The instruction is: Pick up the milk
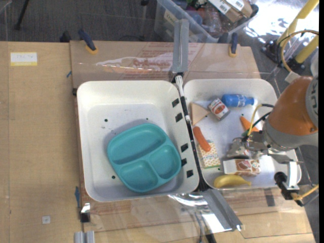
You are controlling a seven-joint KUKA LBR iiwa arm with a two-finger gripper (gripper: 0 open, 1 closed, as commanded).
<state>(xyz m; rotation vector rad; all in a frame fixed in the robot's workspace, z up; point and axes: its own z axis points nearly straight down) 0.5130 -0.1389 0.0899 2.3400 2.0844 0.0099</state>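
This is a robotics lab or test cell, not a home. A plain wooden bench (35,151) carries two shallow white bins (96,110) set side by side near its right edge, held in place with clamps (89,43) along the far edge and metal brackets (223,216) at the near one. A grey arm with an orange band (296,113) reaches in from the right. Beyond the bench's far edge, on dark carpet (91,9), stands a clear storage tub (202,14) heaped with assorted props, and yellow cabling (304,14) runs at the far right corner
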